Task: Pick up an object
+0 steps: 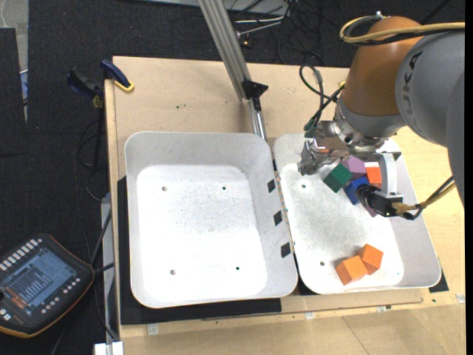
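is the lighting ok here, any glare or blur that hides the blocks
Camera view: light is even and soft, with no strong glare on the white bins; the two orange blocks look sharp with faint shadows; the green block and its neighbours sit partly hidden under the arm, not blurred; the floor around the bench is dark.

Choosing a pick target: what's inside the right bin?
The right bin holds two orange blocks near its front, plus green, purple, blue and orange blocks beneath the arm, which covers whatever lies further back.
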Tool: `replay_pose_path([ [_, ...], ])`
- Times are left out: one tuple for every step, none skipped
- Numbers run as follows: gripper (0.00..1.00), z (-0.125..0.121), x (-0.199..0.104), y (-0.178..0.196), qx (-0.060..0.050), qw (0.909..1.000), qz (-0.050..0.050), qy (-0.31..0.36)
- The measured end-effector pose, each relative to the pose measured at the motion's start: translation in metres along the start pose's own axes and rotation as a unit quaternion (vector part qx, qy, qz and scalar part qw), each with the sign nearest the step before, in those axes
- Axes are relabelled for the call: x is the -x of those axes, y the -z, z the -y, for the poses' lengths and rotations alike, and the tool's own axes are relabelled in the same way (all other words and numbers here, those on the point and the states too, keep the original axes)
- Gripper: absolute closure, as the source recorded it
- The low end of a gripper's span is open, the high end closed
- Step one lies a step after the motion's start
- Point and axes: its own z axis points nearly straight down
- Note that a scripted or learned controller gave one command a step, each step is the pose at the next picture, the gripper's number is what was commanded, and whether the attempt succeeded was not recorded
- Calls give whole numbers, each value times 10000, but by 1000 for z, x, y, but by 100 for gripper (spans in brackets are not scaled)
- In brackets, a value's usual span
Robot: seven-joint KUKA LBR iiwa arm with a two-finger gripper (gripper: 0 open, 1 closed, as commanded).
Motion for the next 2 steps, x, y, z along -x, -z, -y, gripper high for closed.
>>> replay_pose_path([
  [100, 9, -54, 12, 8, 10000, -3, 8],
  [100, 29, -116, 11, -6, 10000, -5, 8],
])
